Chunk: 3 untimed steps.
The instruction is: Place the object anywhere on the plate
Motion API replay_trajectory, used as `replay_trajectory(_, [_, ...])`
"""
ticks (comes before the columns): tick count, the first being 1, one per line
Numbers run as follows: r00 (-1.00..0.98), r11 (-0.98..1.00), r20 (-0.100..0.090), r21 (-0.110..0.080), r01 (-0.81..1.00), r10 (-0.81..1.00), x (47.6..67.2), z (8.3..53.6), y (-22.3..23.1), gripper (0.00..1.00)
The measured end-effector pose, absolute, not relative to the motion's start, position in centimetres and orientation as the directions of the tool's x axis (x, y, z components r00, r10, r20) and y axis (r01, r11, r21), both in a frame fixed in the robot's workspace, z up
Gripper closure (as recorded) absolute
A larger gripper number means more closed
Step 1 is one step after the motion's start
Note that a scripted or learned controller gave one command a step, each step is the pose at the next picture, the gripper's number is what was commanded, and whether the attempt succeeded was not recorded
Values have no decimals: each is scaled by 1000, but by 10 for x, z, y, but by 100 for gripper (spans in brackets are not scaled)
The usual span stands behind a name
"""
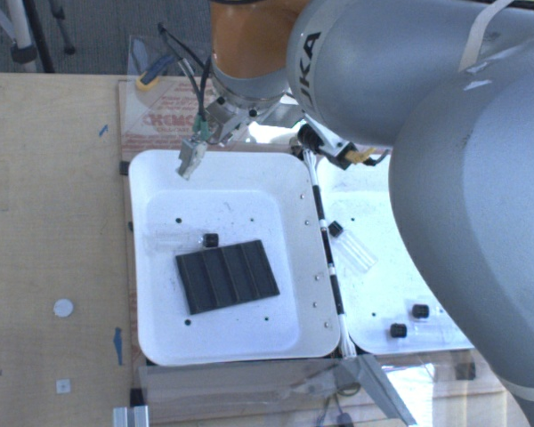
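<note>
Small black block (210,239) lies on the floor of the left shallow white bin (151,185), just behind the far edge of the dark ribbed rectangular plate (227,277). The view is too coarse to say whether block and plate touch, but the block is not on the plate's top face. The plate lies flat, slightly askew, near the middle of that bin.

In the fixed overhead camera view, the grey arm (427,78) sweeps in from the right, its orange band (249,25) above the wrist at the top of the frame. The silver-tipped two-finger gripper (191,158) hangs over the far left rim of the left bin, well apart from both block and plate. Whether it is spread or pressed together cannot be told from this angle, and nothing can be seen held in it. Black cables (182,65) trail beside the wrist.

The right white bin (374,341), partly covered by the arm, holds three small dark pieces (398,330) and what looks like a clear plastic strip (356,254). A small white disc (63,308) sits on the pale wooden bench (44,194) to the left.
</note>
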<state>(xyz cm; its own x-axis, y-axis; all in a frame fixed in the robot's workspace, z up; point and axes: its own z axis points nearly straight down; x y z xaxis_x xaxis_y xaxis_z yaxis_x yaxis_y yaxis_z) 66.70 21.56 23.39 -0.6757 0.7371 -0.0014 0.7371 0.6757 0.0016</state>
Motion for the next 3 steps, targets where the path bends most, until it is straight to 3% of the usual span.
replay_trajectory(1, [-676, 676, -4, 5, 737, 737, 668, 244, 216, 100])
replay_trajectory(2, [-677, 677, -4, 5, 736, 736, 668, 244, 216, 0])
replay_trajectory(3, [-677, 677, -7, 8, 736, 736, 669, 254, 217, 100])
